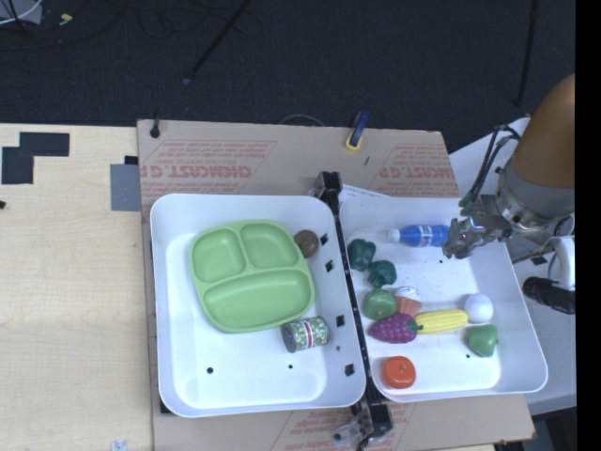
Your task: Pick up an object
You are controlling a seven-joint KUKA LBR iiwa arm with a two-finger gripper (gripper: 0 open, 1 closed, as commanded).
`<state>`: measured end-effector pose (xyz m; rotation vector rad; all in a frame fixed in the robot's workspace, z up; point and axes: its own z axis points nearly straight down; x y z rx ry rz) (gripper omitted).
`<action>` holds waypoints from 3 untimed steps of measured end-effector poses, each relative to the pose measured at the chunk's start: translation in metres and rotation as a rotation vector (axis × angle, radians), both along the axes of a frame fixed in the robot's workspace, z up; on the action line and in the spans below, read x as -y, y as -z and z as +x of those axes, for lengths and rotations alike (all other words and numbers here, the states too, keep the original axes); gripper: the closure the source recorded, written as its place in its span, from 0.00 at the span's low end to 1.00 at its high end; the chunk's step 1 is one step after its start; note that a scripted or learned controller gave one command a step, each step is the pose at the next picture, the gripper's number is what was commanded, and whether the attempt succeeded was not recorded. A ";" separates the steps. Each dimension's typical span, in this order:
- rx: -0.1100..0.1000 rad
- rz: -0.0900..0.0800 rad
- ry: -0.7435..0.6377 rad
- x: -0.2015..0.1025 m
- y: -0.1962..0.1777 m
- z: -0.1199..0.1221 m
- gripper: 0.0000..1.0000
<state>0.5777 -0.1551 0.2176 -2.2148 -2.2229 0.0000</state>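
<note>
The gripper (457, 240), fingers unreadable from here, hovers at the blue bottle's (420, 236) end, which could roll away if nudged

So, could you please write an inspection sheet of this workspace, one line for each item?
Surface: two white bins, left bin and right bin, on brown cardboard.
Job's things: blue bottle, toy corn, purple grapes, orange fruit, white ball, green toys.
Clutter: green divided plate, small can, brown ball.
End effector: beside the bottle's cap end, holding nothing visibly.
Cables: black ones along the arm.
Surroundings: dark carpet.
</note>
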 end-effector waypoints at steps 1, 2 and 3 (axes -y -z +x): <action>0.002 0.001 -0.001 -0.058 -0.012 0.007 1.00; 0.002 0.000 -0.001 -0.107 -0.017 0.029 1.00; -0.001 -0.002 0.004 -0.110 -0.004 0.031 1.00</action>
